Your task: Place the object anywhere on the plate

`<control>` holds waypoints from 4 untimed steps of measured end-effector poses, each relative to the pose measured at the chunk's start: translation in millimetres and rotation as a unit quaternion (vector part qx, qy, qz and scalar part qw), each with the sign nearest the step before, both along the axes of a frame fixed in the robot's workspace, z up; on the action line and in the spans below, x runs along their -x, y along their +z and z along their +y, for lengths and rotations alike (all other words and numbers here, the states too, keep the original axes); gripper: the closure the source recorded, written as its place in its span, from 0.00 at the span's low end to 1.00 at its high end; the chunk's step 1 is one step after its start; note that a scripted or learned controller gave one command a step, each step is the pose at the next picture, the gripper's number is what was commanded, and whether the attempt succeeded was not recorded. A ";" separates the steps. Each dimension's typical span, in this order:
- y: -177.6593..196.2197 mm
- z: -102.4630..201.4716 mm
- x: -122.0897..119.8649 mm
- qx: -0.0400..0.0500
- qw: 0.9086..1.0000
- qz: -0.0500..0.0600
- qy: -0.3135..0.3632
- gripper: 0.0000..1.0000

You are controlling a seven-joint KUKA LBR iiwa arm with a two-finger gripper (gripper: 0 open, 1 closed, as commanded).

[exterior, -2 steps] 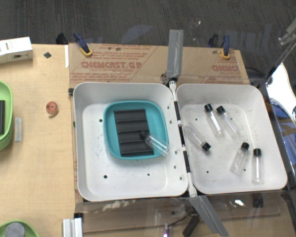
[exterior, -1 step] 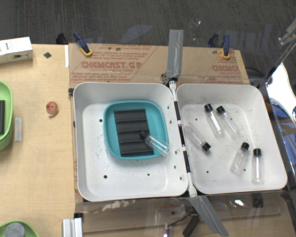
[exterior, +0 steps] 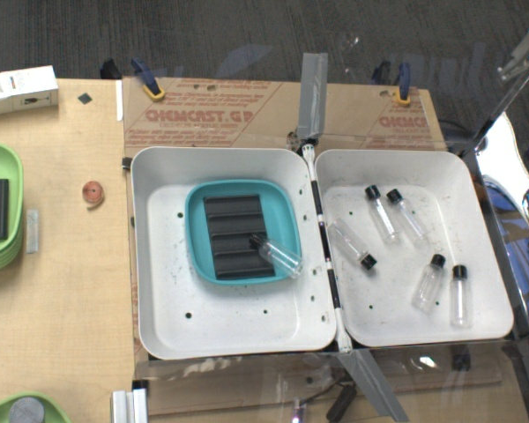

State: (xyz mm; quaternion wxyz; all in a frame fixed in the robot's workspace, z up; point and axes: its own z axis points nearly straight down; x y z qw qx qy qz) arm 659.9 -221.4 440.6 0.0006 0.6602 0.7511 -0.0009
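One clear vial (exterior: 277, 253) lies on my teal plate (exterior: 198, 227) in the left bin (exterior: 159, 307); five more vials (exterior: 381, 214) lie scattered in the right bin (exterior: 476, 315).

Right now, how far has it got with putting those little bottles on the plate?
One vial already lies on the teal plate in the left bin, at the plate's lower right, so one placement looks done. Nothing looks in hand at this moment. Five vials are left in the right bin, scattered and lying flat, if more are meant to go over.
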 end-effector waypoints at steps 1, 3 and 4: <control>0.0 0.0 0.0 0.000 1.000 0.000 0.000 0.00; 0.0 0.0 0.0 0.000 1.000 0.000 0.000 0.00; -0.1 0.2 -0.1 0.000 1.000 0.000 -0.012 0.00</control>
